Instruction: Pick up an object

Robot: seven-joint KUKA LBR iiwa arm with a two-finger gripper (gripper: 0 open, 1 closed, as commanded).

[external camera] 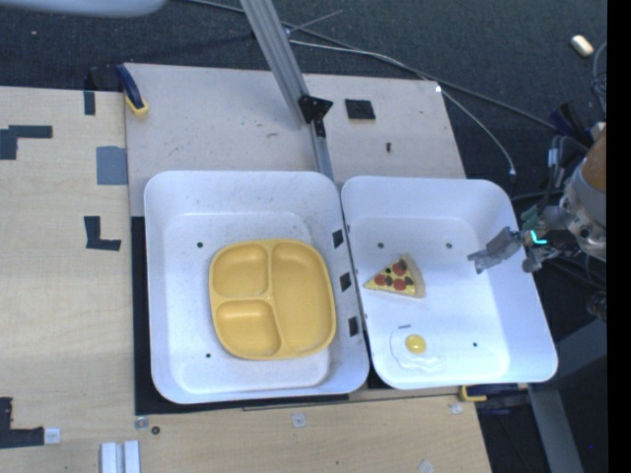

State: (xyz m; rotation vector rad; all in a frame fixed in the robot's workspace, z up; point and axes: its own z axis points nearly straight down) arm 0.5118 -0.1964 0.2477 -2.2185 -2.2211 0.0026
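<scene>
The end effector [508, 249] hangs at the 3 o'clock edge of the right bin [449, 197], its two grey fingers spread apart with nothing between them; one finger [490, 252] reaches in over the bin's rim. A small green light glows on the wrist just behind it, and the arm [590, 190] leaves the view at 3 o'clock.

Inside the right bin, a toy pizza slice [396, 277] lies near the middle, at about 9 o'clock from the end effector and well apart from it. A toy fried egg [415, 347] lies at 6 o'clock from the slice, near the bin's lower wall.

The left bin [177, 200] sits just beside the right one, at its 9 o'clock, and holds a yellow divided plate [271, 299] with three compartments. Both bins rest on the table [59, 264], and a metal pole [276, 42] slants in from 12 o'clock.
</scene>
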